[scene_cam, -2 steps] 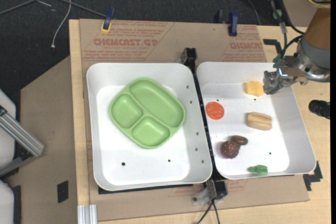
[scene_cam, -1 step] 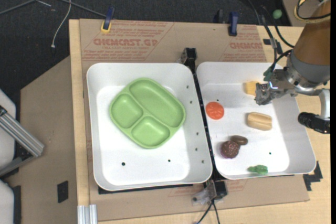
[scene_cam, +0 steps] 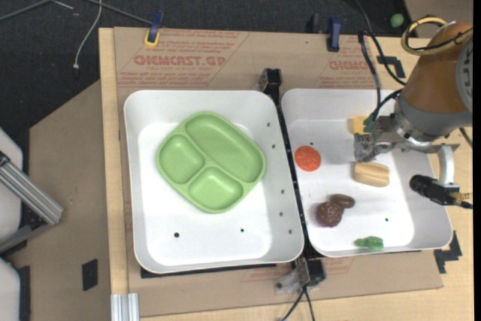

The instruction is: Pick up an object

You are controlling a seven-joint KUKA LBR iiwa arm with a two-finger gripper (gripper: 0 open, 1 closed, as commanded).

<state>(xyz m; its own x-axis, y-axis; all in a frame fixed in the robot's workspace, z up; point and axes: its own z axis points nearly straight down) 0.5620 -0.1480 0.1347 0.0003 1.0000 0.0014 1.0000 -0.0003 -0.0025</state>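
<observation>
The pincer (scene_cam: 366,149) is positioned in the right bin (scene_cam: 331,105), directly at 12 o'clock of the tan block (scene_cam: 371,174); its state cannot be determined. An orange disc (scene_cam: 307,158) is located at 9 o'clock of the block, a brown lump (scene_cam: 333,210) at 7 o'clock.

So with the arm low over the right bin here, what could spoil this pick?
The tool sits just above the tan oblong block, off its middle, so it may clip or nudge it rather than straddle it. The round orange-red piece and the small yellow object lie close by and could get bumped.
</observation>
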